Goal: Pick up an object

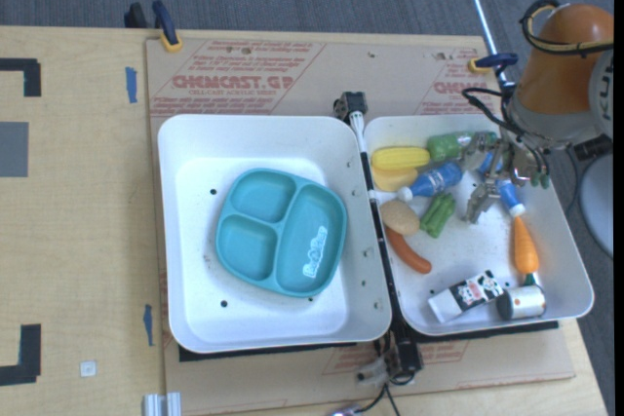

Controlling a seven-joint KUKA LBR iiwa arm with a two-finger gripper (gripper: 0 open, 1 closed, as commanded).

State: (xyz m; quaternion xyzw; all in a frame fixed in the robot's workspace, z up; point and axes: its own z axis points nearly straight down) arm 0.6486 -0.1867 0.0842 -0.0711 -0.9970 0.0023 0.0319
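Left bin (185, 209): blue divided plate (281, 231) centred. Right bin (570, 253): yellow corn (400, 158), blue bottle (435, 179), green pepper (439, 213). Gripper (485, 180) low over bin's 12 o'clock part, grip state cannot tell. Judged target: blue bottle, just beside gripper at 9 o'clock, long axis 8-to-2. Carrot (526, 246) at 5 o'clock.
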